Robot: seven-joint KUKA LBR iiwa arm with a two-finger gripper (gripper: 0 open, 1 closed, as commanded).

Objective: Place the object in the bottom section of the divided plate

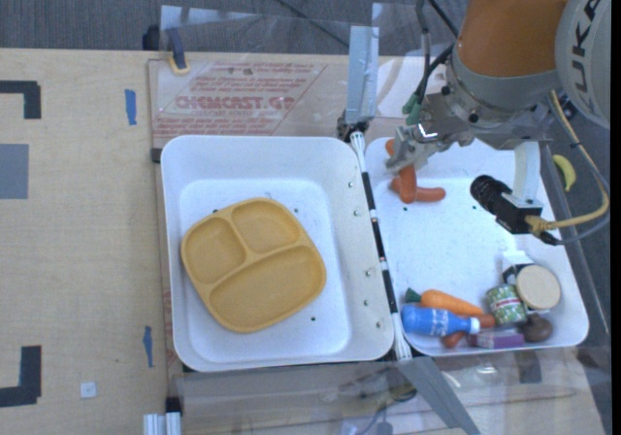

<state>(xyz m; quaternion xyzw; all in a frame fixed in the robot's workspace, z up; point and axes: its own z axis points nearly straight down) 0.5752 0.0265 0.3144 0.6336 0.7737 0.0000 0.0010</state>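
So you're at the pickup stage here, nothing's in the plate yet. The yellow divided plate (254,263) sits in the left bin (184,229), centre-left of the frame, all three sections bare, with the big section facing the lower right.

The gripper (415,147) is down in the upper left corner of the right bin (456,258), right on top of the orange sausage-looking toy pieces (417,192). Looks like that's the object you're going for, though that's my guess from where the arm is. The wrist blocks the view of the jaws, so I honestly can't tell whether they're wide or closed, or whether they've got anything. The orange pieces look like they're lying on the bin floor just below the tool.

The rest of the clutter is bunched in the lower right: a toy carrot (451,304), a blue bottle (437,321), a small can (506,305).

Next move, if the grab lands: lift clear of the bin wall, swing left over the divider between the bins, and drop it in the plate's large lower section. Check the grip first before you travel.
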